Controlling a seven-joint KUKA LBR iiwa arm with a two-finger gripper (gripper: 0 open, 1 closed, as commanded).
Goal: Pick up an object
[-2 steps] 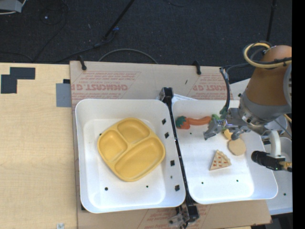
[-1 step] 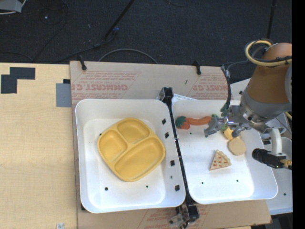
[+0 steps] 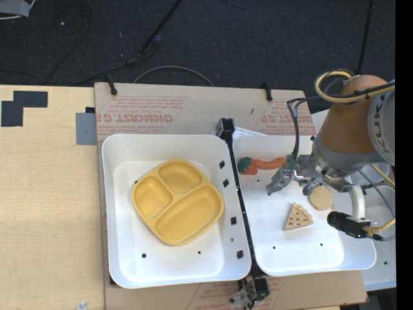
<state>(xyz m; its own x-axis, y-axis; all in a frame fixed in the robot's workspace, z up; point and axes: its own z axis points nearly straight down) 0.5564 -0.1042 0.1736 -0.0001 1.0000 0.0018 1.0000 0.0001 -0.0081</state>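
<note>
Over the right bin [image 3: 322,257] the gripper [image 3: 281,183] hangs low with its 2 fingers apart and nothing between them. Just beside it lies a toy carrot [image 3: 261,165], with a pizza slice [image 3: 297,217] and a round cookie [image 3: 321,200] near. On the left, a yellow tray [image 3: 177,201] sits in the left bin [image 3: 129,250].

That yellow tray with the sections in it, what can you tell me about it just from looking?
The yellow tray is a rounded, glossy divided plate that looks like plastic. Raised ridges split it into three compartments: two smaller ones at the upper left and top, and one long one along the lower right. It lies flat and right side up, turned at an angle, on the floor of the left white bin, apart from the bin's walls. Nothing lies in its compartments, and nothing but the bin touches it.
</note>
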